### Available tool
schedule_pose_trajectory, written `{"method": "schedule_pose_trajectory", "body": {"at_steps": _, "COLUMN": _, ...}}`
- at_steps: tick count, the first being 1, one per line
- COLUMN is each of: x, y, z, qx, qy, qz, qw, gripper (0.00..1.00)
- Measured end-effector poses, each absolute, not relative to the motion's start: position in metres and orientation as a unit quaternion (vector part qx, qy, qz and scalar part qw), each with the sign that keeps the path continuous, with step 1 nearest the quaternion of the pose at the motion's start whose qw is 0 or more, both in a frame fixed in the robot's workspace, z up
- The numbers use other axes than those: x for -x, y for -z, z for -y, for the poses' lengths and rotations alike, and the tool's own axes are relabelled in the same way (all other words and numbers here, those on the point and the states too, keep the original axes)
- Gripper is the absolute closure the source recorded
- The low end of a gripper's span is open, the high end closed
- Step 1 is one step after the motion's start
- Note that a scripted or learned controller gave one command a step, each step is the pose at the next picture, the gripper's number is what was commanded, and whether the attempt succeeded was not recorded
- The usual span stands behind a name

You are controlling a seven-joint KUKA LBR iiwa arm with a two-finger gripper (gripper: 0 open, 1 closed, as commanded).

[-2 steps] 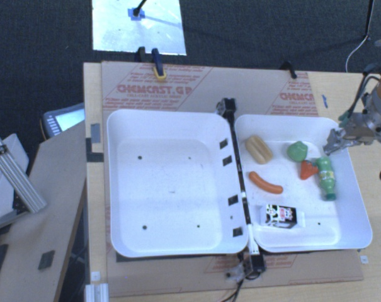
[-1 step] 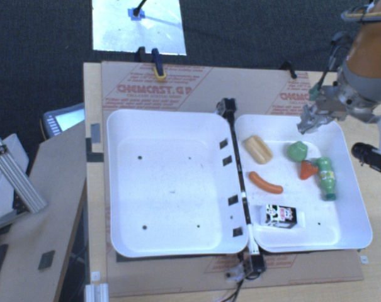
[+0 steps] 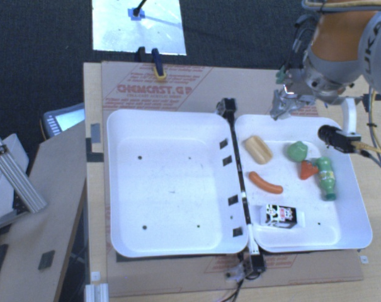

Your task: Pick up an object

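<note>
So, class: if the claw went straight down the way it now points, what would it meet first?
Probably the back rim of the right bin. The claw hangs above that edge, behind the bread roll. Its height is hard to judge from this slanted view.

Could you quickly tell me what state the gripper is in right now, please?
Gripper: above the right bin's far edge, nothing seen between its tips; open or closed cannot be told.

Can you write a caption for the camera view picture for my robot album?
Robot gripper hovers over the right bin, where a hot dog and green bottle wait.
</note>
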State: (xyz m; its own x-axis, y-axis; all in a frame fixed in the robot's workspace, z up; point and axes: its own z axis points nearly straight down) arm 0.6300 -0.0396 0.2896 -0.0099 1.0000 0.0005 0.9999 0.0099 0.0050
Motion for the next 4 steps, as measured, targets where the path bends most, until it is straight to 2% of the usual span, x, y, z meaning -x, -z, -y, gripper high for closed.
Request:
{"method": "schedule_pose_trajectory", "body": {"at_steps": 1, "x": -0.583, "y": -0.336, "z": -0.021, "qx": -0.703, "qy": -0.0024, "qz": -0.711, "qw": 0.0, "gripper": 1.0}}
{"method": "schedule_pose_trajectory", "body": {"at_steps": 2, "x": -0.575, "y": -0.449, "z": -0.07, "qx": -0.703, "qy": -0.0067, "qz": -0.711, "qw": 0.004, "gripper": 1.0}}
{"method": "schedule_pose_trajectory", "body": {"at_steps": 3, "x": -0.524, "y": -0.434, "z": -0.101, "qx": -0.705, "qy": -0.0006, "qz": -0.71, "qw": 0.0, "gripper": 1.0}}
{"method": "schedule_pose_trajectory", "body": {"at_steps": 4, "x": -0.485, "y": -0.497, "z": -0.152, "qx": -0.704, "qy": -0.0042, "qz": -0.711, "qw": 0.001, "gripper": 1.0}}
